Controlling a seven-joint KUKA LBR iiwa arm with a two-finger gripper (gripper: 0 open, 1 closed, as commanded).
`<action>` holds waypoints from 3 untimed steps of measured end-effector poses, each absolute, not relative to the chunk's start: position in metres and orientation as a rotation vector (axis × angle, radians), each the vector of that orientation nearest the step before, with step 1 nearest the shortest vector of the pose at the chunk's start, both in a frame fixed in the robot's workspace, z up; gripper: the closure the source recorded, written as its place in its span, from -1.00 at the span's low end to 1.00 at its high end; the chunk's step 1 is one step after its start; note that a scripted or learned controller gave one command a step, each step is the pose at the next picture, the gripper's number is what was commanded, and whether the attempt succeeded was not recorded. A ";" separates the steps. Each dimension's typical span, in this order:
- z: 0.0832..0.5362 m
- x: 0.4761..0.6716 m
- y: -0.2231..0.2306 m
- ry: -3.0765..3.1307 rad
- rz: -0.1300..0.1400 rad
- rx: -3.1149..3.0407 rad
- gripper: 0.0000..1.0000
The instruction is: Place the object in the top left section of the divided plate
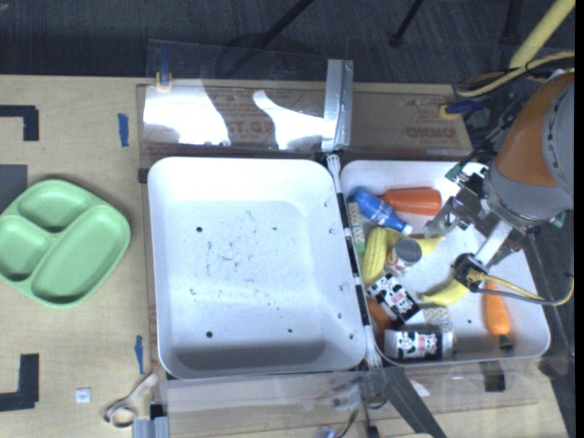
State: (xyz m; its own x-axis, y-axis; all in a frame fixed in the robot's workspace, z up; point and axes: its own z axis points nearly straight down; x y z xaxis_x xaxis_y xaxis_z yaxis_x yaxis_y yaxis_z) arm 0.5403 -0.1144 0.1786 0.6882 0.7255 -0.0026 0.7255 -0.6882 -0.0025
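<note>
Camera view: my end effector hangs above the shallow white right-hand bin — its opening I cannot tell — while the pale green divided plastic plate sits far left on the tabletop.

Dark grey carpet floor runs across 12 o'clock strip. Black stand legs cross floor toward 1 o'clock. Pale plywood bench top takes up rest, grain faint. Black tape corner marks sit at 9 o'clock and 8 o'clock edge. Blue tape strip at 10 o'clock. Clear plastic panel at 12 o'clock carries bright white glare.
</note>
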 end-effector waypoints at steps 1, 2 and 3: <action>0.127 0.499 -0.104 -1.479 -0.026 -2.786 -1.00; 0.120 0.502 -0.101 -1.332 -0.081 -2.873 -1.00; 0.185 0.502 -0.110 -1.254 0.005 -2.879 -1.00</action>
State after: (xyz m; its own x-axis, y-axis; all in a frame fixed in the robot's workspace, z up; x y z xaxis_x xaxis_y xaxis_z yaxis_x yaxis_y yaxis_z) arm 0.5021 -0.1098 0.1847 0.6812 0.7321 -0.0024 0.7321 -0.6812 -0.0030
